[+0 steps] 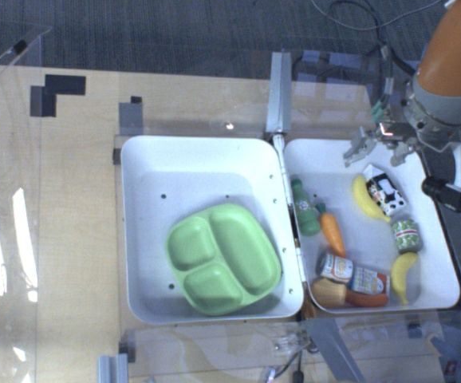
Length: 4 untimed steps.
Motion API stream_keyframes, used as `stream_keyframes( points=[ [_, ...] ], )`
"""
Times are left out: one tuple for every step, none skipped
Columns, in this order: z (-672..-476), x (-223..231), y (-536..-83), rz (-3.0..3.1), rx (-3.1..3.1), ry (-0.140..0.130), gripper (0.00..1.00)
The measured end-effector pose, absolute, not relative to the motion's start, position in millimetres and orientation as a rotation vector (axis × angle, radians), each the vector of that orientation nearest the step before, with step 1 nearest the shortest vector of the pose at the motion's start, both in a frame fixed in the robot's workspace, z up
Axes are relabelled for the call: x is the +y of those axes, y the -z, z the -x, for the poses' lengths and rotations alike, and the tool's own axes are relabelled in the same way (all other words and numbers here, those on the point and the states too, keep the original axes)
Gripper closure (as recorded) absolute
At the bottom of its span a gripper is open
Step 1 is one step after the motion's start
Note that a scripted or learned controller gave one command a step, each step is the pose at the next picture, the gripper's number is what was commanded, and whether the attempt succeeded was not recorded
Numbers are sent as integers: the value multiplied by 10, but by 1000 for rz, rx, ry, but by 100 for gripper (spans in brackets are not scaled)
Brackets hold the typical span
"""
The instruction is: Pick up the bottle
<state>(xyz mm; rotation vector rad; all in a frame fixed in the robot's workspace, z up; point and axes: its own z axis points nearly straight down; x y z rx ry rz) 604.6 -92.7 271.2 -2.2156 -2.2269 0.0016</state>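
The bottle point(304, 209) is small and green and lies along the left wall of the right bin point(446, 290), its cap pointing to the far side. My gripper point(377, 152) hangs over the far part of that bin, well to the right of the bottle and beyond it. Its fingers are spread open with nothing between them. An orange carrot point(332, 232) lies right beside the bottle's lower end.
Under the gripper lie a banana point(364, 200) and a black-and-white carton point(385, 194). A green can point(406, 234), a second banana point(403, 274) and several small packs point(350, 271) crowd the near right. The left bin point(147, 166) holds a green divided plate point(223, 258).
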Motion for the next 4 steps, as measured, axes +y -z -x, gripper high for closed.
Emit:
stream_keyframes(
  points=[
    [-6172, -683, -2250, 2141, -2298, -1, 0],
    [-6171, -587, -1881, 1737, -2617, 1, 0],
    [-6033, -929, -1087, 1832, -2569, 0, 0],
    [-5107, -976, -900, 1643, -2701, 10, 0]
  ],
)
